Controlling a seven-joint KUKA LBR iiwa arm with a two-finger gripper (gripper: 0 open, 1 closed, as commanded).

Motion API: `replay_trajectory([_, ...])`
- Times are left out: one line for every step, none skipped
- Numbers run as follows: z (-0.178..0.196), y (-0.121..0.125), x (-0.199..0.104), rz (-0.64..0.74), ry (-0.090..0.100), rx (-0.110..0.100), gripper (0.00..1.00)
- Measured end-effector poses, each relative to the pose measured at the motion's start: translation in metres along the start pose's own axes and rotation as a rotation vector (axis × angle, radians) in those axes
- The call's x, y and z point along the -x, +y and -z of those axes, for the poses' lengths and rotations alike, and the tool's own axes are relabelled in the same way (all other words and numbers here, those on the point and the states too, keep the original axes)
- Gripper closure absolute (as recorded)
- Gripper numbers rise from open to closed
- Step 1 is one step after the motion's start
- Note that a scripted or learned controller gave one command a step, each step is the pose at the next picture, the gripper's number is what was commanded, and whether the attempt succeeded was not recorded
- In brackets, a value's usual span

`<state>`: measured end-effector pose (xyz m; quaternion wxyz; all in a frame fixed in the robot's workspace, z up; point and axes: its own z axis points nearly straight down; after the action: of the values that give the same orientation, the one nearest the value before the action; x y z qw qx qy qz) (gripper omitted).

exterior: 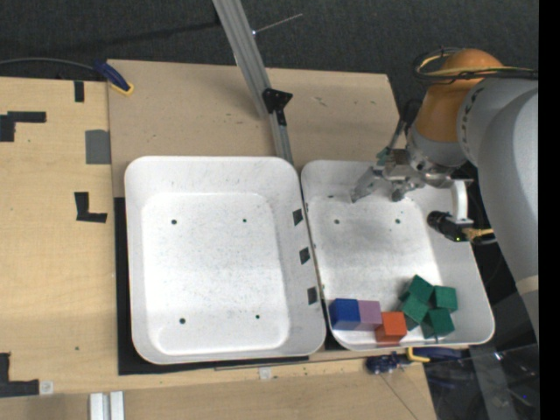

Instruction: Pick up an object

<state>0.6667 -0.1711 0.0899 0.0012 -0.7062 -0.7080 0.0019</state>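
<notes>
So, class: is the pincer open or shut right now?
Open. The pincer hangs over the right bin's far end with its two fingers splayed apart, nothing between them.

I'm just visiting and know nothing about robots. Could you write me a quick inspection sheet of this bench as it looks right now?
Surface: wooden bench bearing a left bin and a right bin, side by side.
Job's things: blue block, purple block, orange block and a cluster of green blocks, all at the near end of the right bin.
Clutter: black tape marks on the bench at left.
Grippers: gripper over the far end of the right bin, fingers spread, holding nothing.
Cables: dark cable along the far left edge.
Surroundings: slanted metal pole above the bins; dark floor.
</notes>
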Motion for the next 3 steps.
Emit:
replay_trajectory([0.012, 0.001, -0.001, 0.002, -0.001, 0.003, 1.00])
replay_trajectory([0.076, 0.002, 0.002, -0.001, 0.000, 0.010, 1.00])
replay_trajectory([0.137, 0.012, 0.001, 0.000, -0.001, 0.011, 1.00])
